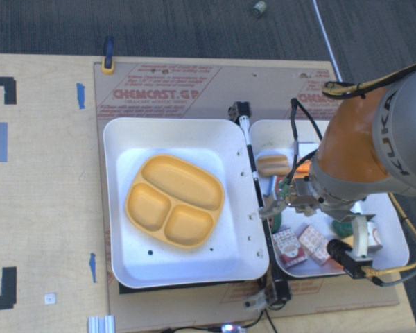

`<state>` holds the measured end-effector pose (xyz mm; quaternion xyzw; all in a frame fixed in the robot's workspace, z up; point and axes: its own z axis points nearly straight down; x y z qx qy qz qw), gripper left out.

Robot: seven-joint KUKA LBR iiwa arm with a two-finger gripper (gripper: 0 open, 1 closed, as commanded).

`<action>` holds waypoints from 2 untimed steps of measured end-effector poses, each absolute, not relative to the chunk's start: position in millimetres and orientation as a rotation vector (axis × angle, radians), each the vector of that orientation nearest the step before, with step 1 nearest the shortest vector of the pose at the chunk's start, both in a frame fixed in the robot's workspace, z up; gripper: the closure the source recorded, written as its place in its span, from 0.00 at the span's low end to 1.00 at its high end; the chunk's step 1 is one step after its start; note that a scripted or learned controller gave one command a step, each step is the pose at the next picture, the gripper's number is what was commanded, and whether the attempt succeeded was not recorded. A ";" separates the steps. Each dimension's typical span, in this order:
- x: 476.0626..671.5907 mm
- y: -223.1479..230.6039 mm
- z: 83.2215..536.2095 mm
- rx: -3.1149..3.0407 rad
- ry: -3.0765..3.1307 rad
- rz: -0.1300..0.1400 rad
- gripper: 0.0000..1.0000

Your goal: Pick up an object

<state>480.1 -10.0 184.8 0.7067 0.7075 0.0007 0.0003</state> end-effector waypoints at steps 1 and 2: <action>479.2 -109.5 136.8 2.223 2.221 -0.001 0.00; 482.0 -93.8 88.8 2.219 2.220 0.009 0.00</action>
